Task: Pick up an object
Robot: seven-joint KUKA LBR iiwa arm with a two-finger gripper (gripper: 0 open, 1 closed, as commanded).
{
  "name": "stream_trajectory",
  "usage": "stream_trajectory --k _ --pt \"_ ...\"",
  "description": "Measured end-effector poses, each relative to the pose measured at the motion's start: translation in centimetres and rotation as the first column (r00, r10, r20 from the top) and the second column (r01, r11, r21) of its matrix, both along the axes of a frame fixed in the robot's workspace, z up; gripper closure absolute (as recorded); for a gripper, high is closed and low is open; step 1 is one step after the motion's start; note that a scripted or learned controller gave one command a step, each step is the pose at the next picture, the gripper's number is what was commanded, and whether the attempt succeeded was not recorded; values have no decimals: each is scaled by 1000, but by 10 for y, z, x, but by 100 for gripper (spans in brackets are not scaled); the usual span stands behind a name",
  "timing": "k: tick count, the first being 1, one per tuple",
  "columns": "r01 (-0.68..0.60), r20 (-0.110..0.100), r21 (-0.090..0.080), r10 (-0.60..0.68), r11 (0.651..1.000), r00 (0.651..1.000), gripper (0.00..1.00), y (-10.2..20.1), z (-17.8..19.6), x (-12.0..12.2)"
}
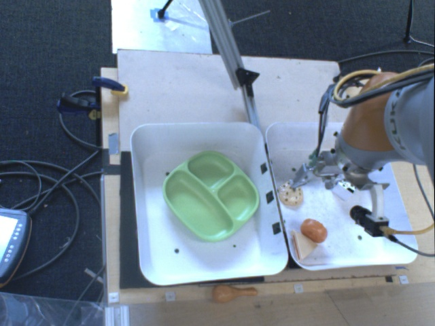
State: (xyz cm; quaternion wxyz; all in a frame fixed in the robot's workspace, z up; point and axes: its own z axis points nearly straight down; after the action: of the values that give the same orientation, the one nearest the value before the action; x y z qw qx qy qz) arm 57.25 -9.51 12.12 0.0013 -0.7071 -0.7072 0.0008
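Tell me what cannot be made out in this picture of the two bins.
- Pincer, camera view: too small and blurred to tell whether it is open or shut.
- Right bin: the arm covers part of its floor.
- Tan piece under the orange ball: partly hidden by the ball, kind unclear.
- Round speckled thing: too small to identify.

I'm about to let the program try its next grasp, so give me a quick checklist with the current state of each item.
1. Gripper over the right bin: ok.
2. A target close by: ok, the cookie lies just below the gripper.
3. Gripper carrying nothing: ok, nothing shows between the fingers.
4. Finger opening: cannot tell.
5. Cookie clear of other items: ok, the orange ball and the wedge lie apart from it.
6. Cookie away from the bin wall: not ok, it lies near the left wall.
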Motion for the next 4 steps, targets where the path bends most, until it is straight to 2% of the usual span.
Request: stream_trajectory --k 1,2,3,4 --pt "0 6 0 0 1000 1000 100 0 13 2" --pt "-6 10 -1 6 1000 1000 100 4 58 6" --pt "-6 12 -2 7 1000 1000 100 6 121 2" --pt "-6 9 -2 6 1000 1000 100 5 158 3"
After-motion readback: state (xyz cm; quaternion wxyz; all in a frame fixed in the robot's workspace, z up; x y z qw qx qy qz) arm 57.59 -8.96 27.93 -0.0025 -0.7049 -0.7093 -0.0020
